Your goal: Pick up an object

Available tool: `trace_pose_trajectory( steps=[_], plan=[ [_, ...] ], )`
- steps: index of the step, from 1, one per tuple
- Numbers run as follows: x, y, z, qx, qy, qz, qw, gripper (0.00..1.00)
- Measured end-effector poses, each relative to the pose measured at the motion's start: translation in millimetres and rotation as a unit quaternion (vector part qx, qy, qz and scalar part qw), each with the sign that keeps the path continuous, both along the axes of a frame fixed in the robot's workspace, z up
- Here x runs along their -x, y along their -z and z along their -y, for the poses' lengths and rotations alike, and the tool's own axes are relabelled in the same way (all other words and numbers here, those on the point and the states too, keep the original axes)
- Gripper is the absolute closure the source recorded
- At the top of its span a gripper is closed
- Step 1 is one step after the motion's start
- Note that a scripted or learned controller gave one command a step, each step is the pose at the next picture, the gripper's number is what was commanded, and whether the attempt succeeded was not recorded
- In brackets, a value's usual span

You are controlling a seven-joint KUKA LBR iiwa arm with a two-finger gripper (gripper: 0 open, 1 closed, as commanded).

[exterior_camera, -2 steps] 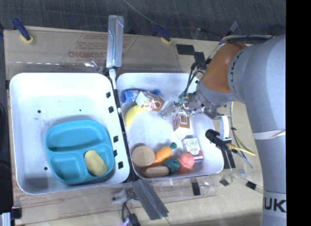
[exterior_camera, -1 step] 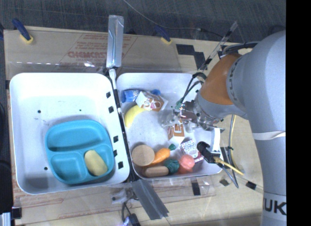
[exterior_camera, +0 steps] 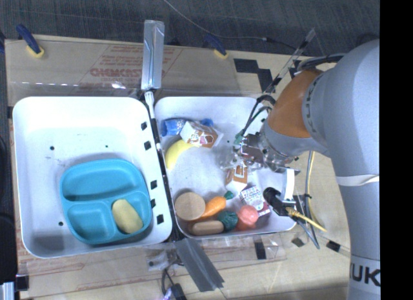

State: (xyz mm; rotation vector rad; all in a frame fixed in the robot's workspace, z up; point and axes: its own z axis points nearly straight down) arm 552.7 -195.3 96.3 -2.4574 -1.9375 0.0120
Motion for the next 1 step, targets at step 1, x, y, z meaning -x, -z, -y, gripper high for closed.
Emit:
trace_pose_trajectory(
  steps=[1],
  plan=[
    [-53.3,-94.0,-133.6,0.0008,0.05,0.005,0.9988,1.0]
  ],
)
